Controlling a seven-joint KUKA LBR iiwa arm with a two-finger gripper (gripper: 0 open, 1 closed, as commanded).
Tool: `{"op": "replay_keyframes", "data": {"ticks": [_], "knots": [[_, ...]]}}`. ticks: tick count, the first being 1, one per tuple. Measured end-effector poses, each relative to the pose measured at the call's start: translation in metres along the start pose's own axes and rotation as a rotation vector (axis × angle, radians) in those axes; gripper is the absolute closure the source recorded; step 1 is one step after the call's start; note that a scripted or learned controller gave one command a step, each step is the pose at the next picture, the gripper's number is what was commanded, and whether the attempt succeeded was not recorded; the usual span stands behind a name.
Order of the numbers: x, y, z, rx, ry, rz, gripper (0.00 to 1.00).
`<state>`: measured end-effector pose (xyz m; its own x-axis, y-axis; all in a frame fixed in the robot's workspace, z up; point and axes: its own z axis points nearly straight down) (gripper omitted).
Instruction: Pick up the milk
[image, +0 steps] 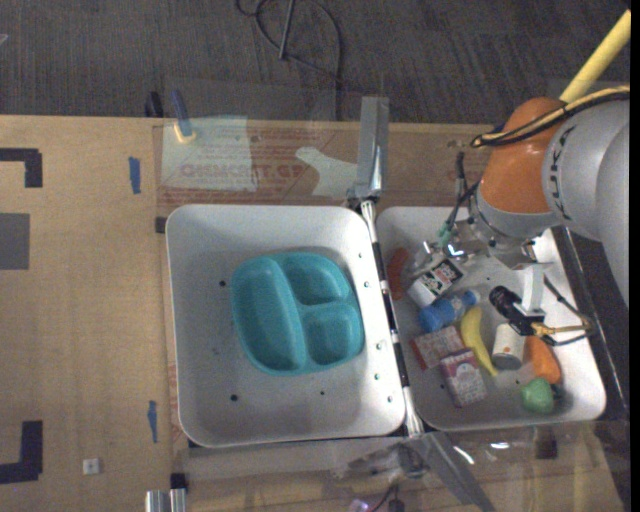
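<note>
Two bins: white, side by side on a tan bench (80, 330).
Milk (462, 380): small maroon carton, lying in the right bin (590, 395), beside a banana (478, 338).
Left bin (200, 400): holds a teal divided tray (297, 312).
Gripper (445, 255): above the right bin's far corner; grip state cannot be told.
Floor: dark carpet beyond.

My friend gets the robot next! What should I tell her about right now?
Pincer: low over the top left of the right bin, above the toys there. Whether it is open or shut cannot be told, and nothing shows as held.
Milk: probably the small carton near the bin's front, beside the banana. It lies in the bin, apart from the pincer.
Left bin: holds the teal divided plate.
Done: no pick yet.
Left: move to the carton, grip it, lift it.
</note>
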<state>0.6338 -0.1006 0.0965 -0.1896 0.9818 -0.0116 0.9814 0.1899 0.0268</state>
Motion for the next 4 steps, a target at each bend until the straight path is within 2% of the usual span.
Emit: {"op": "replay_keyframes", "data": {"ticks": [1, 2, 3, 4], "knots": [[-0.001, -0.004, -0.003, 0.011, 0.003, 0.005, 1.0], [-0.004, -0.003, -0.012, 0.008, 0.003, 0.01, 1.0], [-0.003, -0.003, -0.012, 0.008, 0.003, 0.01, 0.0], [-0.016, -0.031, 0.008, 0.017, 0.01, -0.071, 0.0]]}}
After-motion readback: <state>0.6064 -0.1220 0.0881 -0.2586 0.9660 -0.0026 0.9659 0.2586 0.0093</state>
